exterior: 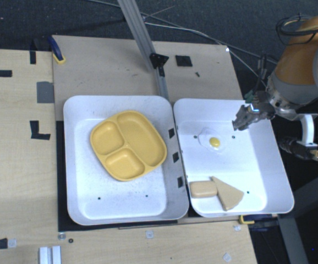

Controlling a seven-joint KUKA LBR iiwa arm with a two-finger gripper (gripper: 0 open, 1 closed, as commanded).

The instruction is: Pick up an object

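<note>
In the right bin [269, 164] lie a fried egg [212, 142] near its middle, and a tan block [203, 189] touching a tan wedge [227, 193] at the front edge. The left bin [73, 164] holds a yellow divided plate [127, 144]. My gripper [242, 121] hangs over the right bin's far right part, up and to the right of the egg, with nothing seen between its dark fingers.
A metal pole [142, 34] rises behind the bins, with cables running across the dark floor at the back. A blue and yellow clamp [56, 49] sits at the bench's far left corner. The arm's grey body [296, 76] stands right of the bins.
</note>
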